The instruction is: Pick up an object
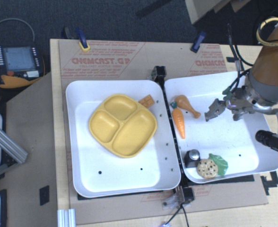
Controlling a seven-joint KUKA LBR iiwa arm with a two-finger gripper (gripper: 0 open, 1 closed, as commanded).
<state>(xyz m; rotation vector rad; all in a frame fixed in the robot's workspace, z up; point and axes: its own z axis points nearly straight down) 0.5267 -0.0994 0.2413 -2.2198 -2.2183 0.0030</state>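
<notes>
Camera view: one look down at a slant on the worktop (pixel 129 56), a brown board bearing two white bins side by side
Left bin (pixel 77 141): holds a yellow divided plate (pixel 123 125) lying flat near its middle, three compartments up
Brown block (pixel 146 100): small, at the plate's far right edge, touching it or just beside it, near the bin's far right corner
Right bin (pixel 243 145): holds the small things and the arm's working end
Drumstick (pixel 186 105): tan toy chicken leg near the bin's far left corner, lying at a slant
Carrot (pixel 178 122): orange, lying along the left wall, its green top just beside the drumstick's thick end
Cookie (pixel 207 168): round and speckled, at the near edge toward the near left corner
Green leafy piece (pixel 220 163): touching the cookie on its right
Dark metal-topped object (pixel 192 157): just left of the cookie, against the left wall
Arm (pixel 271 70): grey with orange band, reaching in over the right bin's far right part
Gripper (pixel 216 110): above the bin floor, right of the drumstick and apart from it
Fingers: pointing left; whether open or shut cannot be told, and nothing shows between them
</notes>
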